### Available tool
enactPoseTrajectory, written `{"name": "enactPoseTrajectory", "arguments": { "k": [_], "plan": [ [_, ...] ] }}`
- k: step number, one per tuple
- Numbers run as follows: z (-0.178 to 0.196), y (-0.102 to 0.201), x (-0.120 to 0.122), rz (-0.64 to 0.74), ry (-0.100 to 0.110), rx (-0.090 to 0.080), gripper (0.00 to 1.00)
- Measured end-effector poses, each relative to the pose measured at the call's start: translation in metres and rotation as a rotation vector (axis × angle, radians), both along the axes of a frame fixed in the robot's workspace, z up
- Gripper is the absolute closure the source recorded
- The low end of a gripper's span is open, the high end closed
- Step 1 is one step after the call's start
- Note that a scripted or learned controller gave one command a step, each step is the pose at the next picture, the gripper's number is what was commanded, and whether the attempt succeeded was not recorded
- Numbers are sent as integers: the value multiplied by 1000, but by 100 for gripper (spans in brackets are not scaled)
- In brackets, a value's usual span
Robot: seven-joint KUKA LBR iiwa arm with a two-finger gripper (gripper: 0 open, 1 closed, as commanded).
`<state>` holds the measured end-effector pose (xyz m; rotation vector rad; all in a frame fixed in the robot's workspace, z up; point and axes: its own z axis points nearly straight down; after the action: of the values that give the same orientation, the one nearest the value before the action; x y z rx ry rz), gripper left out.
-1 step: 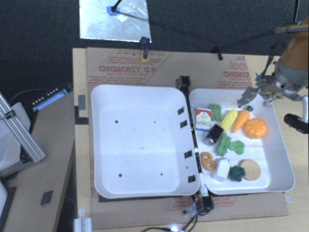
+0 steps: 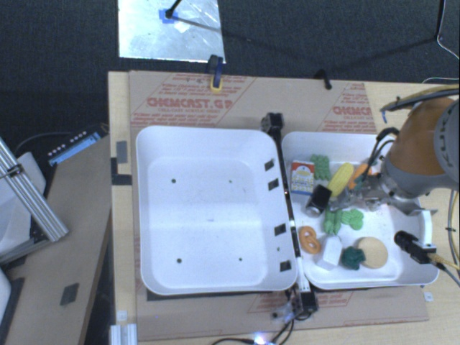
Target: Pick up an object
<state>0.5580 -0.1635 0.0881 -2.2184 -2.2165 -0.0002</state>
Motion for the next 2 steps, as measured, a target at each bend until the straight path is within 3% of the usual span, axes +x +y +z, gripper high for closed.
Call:
{"name": "enactPoseTrajectory", "arguments": {
  "k": [1,2],
  "plan": [
    [1,17,62,8,-15,-7,0],
    [1,-17,33,9,-13,11,0]
  ]
}}
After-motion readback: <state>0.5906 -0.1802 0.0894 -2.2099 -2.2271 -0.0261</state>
